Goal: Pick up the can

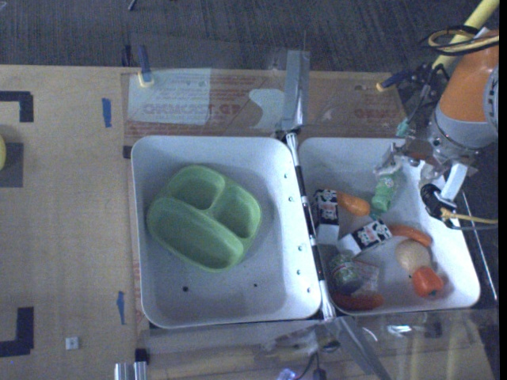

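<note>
We cannot tell the pincer (408, 161) state; neighbouring clutter may jam our approach to the can (344, 269).

I see a pale wooden bench (63, 236) bearing 2 shallow white plastic bins side by side: the left bin (158, 291) and the right bin (341, 158); blue tape strips (106, 111) and black corner marks (19, 105) sit on its surface.

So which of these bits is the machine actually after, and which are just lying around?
For the job:
can, in the right bin
gripper

Just lying about:
green divided tray in the left bin
two cow-print cartons
green bottle
orange pepper
</note>
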`<action>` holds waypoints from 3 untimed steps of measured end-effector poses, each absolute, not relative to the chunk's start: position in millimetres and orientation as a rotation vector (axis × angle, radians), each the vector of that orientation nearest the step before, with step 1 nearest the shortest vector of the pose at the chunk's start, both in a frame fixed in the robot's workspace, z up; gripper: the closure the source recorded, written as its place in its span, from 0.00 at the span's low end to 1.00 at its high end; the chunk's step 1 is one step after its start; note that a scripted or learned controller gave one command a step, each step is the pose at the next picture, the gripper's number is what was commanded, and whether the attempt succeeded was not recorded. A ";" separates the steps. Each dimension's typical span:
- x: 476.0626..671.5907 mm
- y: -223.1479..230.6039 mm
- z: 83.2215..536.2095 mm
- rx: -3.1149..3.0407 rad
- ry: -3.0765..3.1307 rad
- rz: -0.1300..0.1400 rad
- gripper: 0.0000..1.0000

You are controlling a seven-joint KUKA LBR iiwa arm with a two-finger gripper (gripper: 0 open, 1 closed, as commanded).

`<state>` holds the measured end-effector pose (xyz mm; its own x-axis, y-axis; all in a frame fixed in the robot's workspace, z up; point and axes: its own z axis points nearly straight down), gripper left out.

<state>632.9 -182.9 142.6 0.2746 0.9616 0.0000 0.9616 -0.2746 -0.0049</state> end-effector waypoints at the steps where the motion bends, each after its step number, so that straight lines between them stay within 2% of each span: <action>1: 640.3 -108.8 98.7 -2.373 -2.052 0.005 0.00; 2: 666.3 -160.1 151.4 -2.522 -1.872 0.003 0.00; 3: 668.7 -172.0 118.7 -2.539 -1.855 -0.005 0.00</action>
